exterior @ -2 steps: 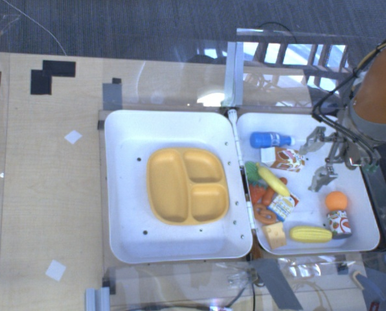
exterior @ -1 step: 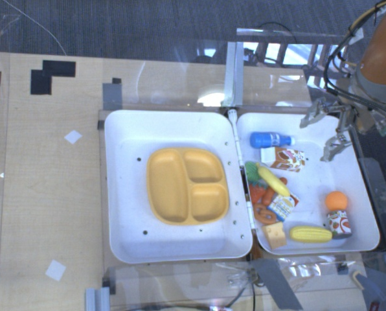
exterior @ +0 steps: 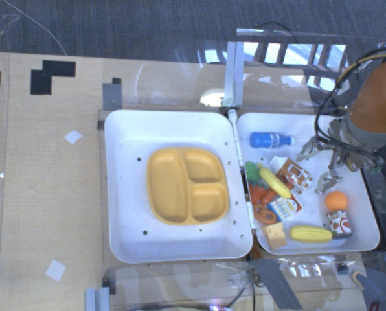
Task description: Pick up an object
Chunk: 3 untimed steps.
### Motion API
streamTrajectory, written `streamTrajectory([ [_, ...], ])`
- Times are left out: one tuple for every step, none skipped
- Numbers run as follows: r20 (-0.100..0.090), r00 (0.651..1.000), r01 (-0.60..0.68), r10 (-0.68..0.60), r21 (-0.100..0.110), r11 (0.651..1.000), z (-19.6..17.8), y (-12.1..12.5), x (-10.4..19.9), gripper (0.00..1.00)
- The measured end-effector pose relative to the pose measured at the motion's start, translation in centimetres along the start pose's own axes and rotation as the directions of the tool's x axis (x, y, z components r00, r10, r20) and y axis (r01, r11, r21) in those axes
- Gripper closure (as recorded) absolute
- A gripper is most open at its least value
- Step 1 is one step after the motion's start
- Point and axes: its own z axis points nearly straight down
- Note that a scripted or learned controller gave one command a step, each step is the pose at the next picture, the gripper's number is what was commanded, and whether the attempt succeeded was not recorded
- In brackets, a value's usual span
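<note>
Still unpicked: orange just below spread fingers

Nearest candidate for the pick: small orange (exterior: 336, 200) in the right bin (exterior: 373, 238), near its right wall, round and so without a long axis to line up on. Lies just below and slightly right of the gripper (exterior: 322, 164), toward the near edge of the bench. Gripper hung over the bin's upper right part, fingers splayed wide, nothing between them. Short drop and a small shift toward the near rim judged enough to straddle the fruit.

Touching the orange on its near side: a small red-and-white carton (exterior: 339, 223), print too small to read. Left of that, a corn cob (exterior: 310, 234) lying with its long axis across the bin. Further left, a banana (exterior: 274, 181) set diagonally, a brown-and-white snack box (exterior: 294, 175) beside it, label unreadable, and a blue bottle (exterior: 269, 139) on its side near the far wall. No legible brand anywhere.

Left bin (exterior: 125, 173) holding a yellow divided tray (exterior: 187, 185), well apart from the gripper
</note>
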Motion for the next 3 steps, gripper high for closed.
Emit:
streamTrajectory([
  [-0.002, 0.98, -0.199, 0.199, 0.001, 0.98, -5.8, 0.1, 2.5, 0.0],
  [-0.001, 0.983, -0.185, 0.185, 0.002, 0.983, 1.7, 1.5, 7.2, 0.0],
  [-0.005, 0.939, -0.345, 0.345, 0.001, 0.939, -1.7, 2.0, 8.5, 0.0],
])
